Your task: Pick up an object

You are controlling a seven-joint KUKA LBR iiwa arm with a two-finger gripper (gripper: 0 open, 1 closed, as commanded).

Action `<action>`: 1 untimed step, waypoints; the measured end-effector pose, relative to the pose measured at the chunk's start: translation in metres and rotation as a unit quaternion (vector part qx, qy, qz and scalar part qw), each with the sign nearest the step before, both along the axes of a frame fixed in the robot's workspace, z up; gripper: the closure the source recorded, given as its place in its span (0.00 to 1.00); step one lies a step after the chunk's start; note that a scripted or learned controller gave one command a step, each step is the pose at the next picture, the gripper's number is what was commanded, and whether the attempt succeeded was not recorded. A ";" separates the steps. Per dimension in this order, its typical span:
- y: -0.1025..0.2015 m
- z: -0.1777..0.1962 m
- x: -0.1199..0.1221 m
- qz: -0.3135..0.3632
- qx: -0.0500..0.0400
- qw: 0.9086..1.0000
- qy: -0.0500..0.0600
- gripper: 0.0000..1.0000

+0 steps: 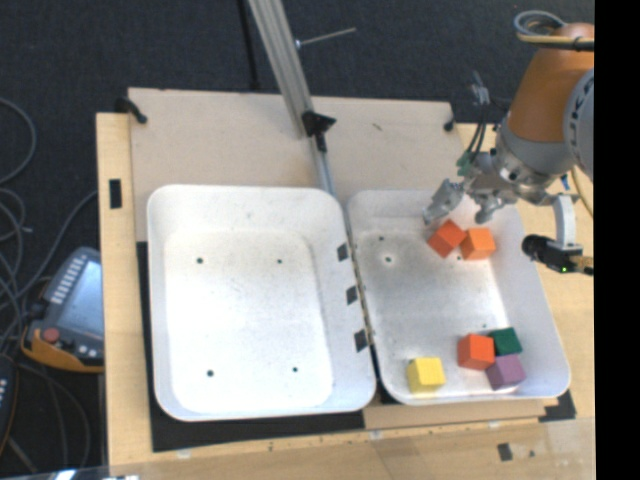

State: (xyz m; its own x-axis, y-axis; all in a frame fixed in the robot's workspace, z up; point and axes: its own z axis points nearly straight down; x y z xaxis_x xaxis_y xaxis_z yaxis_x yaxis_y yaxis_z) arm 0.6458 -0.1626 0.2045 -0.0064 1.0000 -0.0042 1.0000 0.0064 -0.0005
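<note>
**Tool poised over the pair of orange blocks**

Tool (468, 201) and target sit almost one above the other at the far end of the right bin (530, 298). The arm (545, 108) comes in from the right, and its two fingers spread apart, one angled toward the left and one nearer the wrist, with nothing between them. Just below and in front of the fingertips lie two blocks touching each other: a red-orange block (447, 238), turned so a corner points at the tool, and a lighter orange block (478, 243) on its right.

The relation that matters is this: the red-orange block lies just toward the camera from the left finger, and the lighter one just toward the camera from the gap. Neither is yet straddled, as far as this slanted view tells. A short descent with a slight shift toward the near side would likely bracket one of them, though the touching neighbour may crowd a finger.

Well apart, at the near end of the same bin, sit a yellow block (425, 372), another orange block (476, 350), a green block (506, 341) and a purple block (505, 370). The left bin (170, 218) lies alongside on the worktop (220, 138).
</note>
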 end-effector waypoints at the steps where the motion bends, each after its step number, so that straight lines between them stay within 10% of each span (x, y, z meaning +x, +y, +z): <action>1: -0.032 -0.070 0.025 -0.002 0.000 1.000 -0.003 0.00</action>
State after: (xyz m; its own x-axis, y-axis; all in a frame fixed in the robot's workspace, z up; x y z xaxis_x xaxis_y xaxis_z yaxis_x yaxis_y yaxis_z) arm 0.6707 -0.1947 0.1345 -0.0016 1.0000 -0.0040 1.0000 0.0016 0.0049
